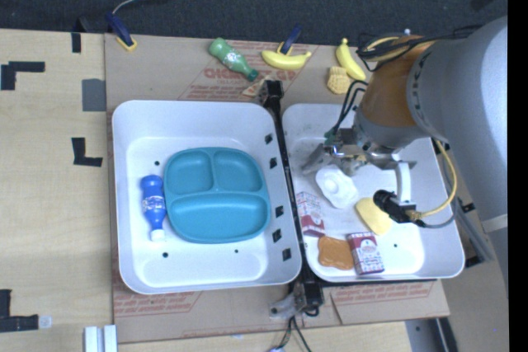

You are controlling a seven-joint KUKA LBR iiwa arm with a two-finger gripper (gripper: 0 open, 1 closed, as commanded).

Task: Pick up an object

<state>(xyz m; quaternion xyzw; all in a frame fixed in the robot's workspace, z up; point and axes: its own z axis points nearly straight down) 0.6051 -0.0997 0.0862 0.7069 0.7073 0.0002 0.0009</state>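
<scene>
Two white bins — two bananas, two bottles.

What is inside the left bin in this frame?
The left bin holds a blue divided plate and a blue bottle lying beside it. Whatever lies under the plate is covered.

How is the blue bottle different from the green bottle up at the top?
The small blue plastic bottle lies inside the left white bin, beside the blue divided plate; the green plastic bottle lies outside both bins, on the cardboard. The blue bottle points straight up the picture; the green bottle lies slanted. Both lie on their sides.
</scene>
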